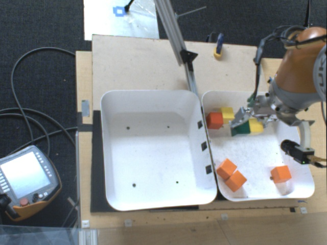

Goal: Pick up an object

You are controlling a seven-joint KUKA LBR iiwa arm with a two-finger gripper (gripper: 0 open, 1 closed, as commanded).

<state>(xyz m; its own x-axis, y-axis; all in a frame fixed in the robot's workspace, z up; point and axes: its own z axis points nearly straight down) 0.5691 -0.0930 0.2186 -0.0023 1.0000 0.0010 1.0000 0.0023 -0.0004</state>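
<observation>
The gripper (249, 117) hangs over the right white bin (301, 190) beside a green block (240, 129); its grip cannot be told. Four orange cubes and two yellow blocks share that bin.

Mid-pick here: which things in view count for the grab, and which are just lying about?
Job:
- tool, over the right white bin
- green block and yellow blocks beneath it
- red-orange cube
- orange cubes near the front

Lying about:
- left white bin
- grey teach pendant with black cables
- blue-handled clamp
</observation>
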